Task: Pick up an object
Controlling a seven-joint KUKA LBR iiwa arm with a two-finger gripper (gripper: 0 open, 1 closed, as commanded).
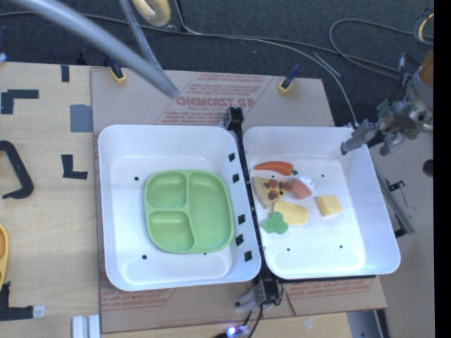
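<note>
A: Where's the gripper [366,138]?
B: Over the right bin's [366,255] top-right rim; whether its jaws are open, I can't tell.
A: The food?
B: Carrot [273,167], pizza [268,189], cheese [328,205] mid-bin. Green plate [188,210] lies left.

Two bins side by side on a cardboard sheet [211,97] on the counter [42,210]. Left bin [116,146] holds a divided tray [189,211], roughly centred. Right bin [366,245] holds a cluster of toy food in its left-centre part: carrot [273,167] farthest, pizza slice [266,189] just nearer, sausage piece [300,189] right of the pizza, lemon-shaped piece [293,213] nearer still, broccoli [275,224] at its near left, cheese cube [328,205] rightmost. Hand [366,138] over the right bin's far-right edge, well apart from the food. Cables [303,48] lie on the floor behind.
</note>
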